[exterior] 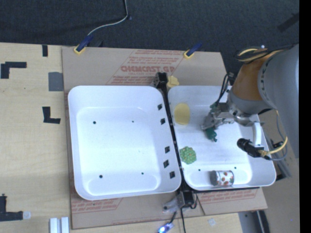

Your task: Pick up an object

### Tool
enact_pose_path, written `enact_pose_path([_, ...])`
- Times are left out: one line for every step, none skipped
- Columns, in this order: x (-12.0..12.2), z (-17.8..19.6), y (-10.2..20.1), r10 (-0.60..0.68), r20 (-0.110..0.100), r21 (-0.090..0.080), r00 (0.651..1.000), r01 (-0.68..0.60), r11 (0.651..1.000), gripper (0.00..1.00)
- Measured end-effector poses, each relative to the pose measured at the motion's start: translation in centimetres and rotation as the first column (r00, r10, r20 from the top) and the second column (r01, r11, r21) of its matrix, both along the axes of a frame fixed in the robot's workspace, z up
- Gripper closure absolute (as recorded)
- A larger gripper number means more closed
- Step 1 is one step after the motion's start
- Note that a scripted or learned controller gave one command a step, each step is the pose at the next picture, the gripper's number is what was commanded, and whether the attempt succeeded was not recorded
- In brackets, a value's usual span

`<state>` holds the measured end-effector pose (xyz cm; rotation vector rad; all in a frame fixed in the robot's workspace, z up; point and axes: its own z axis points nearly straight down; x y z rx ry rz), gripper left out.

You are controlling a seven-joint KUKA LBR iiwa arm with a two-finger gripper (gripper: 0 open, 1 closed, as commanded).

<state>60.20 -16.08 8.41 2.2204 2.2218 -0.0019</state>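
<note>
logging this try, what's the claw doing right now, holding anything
Claw: low in the right white bin, at a small teal object; open, shut or holding cannot be told.

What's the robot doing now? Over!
Gripper low in right bin, on small teal object; grasp unconfirmed. Yellow piece, green ball, spotted can lie apart. Nothing blocking.
</note>
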Motion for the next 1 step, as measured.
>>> enact_pose_path([3.01,0.03,0.03,0.001,0.002,0.001,1.0,-0.001,1.0,1.0])
